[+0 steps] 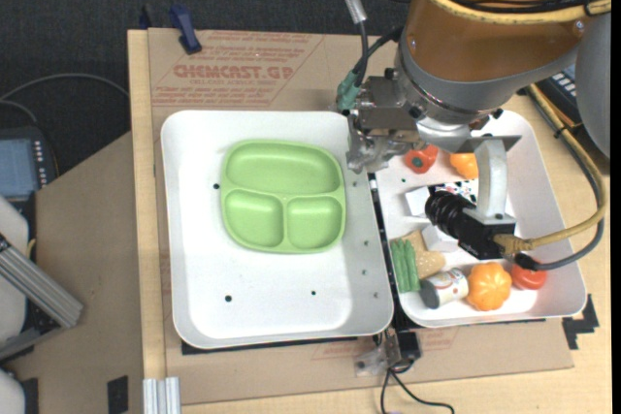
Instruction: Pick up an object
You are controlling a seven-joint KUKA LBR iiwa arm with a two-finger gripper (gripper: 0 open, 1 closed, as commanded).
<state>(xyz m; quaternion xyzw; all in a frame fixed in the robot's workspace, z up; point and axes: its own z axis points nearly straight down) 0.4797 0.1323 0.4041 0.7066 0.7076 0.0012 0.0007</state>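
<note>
My gripper (361, 150) hangs low over the ridge between the two bins, at the upper left corner of the right bin (560, 208). The arm's big orange and grey wrist covers much of that bin's far end. Just right of the gripper lie a small red and green piece (422, 159) and an orange piece (464, 165). Along the bin's near edge sit a green ridged piece (403, 265), a tan piece (428, 256), a small white and red bottle (444, 289), an orange round fruit (488, 286) and a red piece (530, 277). I see nothing between the fingers.
The left bin (194, 238) holds a light green divided plate (284, 196) in its upper middle. Both bins rest on a cardboard sheet (243, 68). A blue clip (184, 28) sits at the sheet's far left edge.
</note>
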